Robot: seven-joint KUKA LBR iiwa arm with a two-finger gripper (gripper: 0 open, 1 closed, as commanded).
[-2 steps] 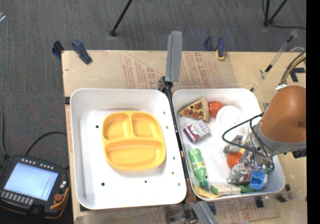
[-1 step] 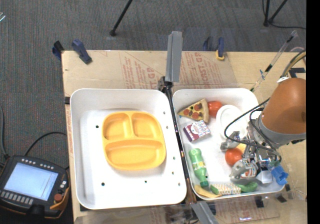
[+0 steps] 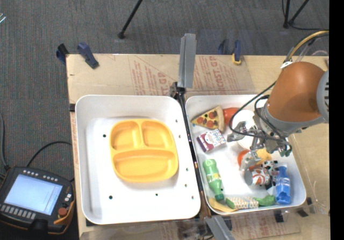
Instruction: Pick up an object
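White bins, two side by side on counter (image 3: 134,75). Left bin (image 3: 86,126): one yellow divided tray (image 3: 144,149). Right bin (image 3: 298,180): one pizza slice (image 3: 209,119), one purple carton (image 3: 211,139), one green bottle (image 3: 213,176), one blue bottle (image 3: 282,185), small toys heaped along near edge. Gripper (image 3: 257,168) low over right bin's clutter by a red-and-white toy (image 3: 260,178); fingers' spread impossible to tell.

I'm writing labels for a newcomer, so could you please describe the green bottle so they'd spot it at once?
Look in the right bin, along its left wall. The green bottle lies there below the purple carton. It is the one plain green bottle, with a pale label band.
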